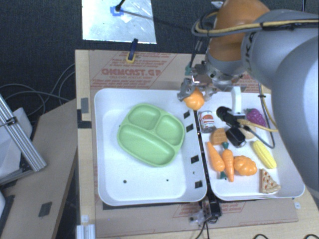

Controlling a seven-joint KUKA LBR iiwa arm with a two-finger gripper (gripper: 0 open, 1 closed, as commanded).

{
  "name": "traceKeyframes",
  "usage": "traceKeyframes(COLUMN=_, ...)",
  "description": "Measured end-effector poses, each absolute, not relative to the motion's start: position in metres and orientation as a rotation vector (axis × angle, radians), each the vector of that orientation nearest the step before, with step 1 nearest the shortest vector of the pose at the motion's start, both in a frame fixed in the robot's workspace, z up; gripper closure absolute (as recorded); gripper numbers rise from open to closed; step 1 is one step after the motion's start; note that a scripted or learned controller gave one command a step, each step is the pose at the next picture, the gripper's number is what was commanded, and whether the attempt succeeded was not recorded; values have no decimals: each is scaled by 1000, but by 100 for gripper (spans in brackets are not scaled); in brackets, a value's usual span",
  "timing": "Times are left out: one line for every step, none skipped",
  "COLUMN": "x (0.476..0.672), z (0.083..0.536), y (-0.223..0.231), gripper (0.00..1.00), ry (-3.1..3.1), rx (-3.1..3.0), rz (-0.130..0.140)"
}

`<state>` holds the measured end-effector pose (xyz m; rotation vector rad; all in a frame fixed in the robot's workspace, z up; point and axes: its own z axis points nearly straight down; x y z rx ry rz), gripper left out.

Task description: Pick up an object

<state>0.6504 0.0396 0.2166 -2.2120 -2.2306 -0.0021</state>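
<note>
My gripper [194, 94] hangs over the wall between the two bins, near their far end. A round orange fruit [194, 102] sits between its fingers, lifted just above the bins, and the gripper is shut on it. Below and to its right, the right bin [286, 185] holds a small can [206, 119], purple grapes [256, 117], a brown bread piece [218, 135], two carrots [215, 156], an orange pepper [245, 165], a corn cob [264, 154] and a pizza slice [268, 182].
A green divided plate [151, 133] lies in the left bin [112, 183], with bare white floor around it. The arm's large grey body covers the right side of the view. A foil sheet [118, 14] lies beyond the bins.
</note>
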Motion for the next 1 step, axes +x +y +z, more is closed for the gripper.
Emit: traceKeyframes(x=637, z=232, y=71, gripper=100, ry=-2228, rx=-2214, rz=-2)
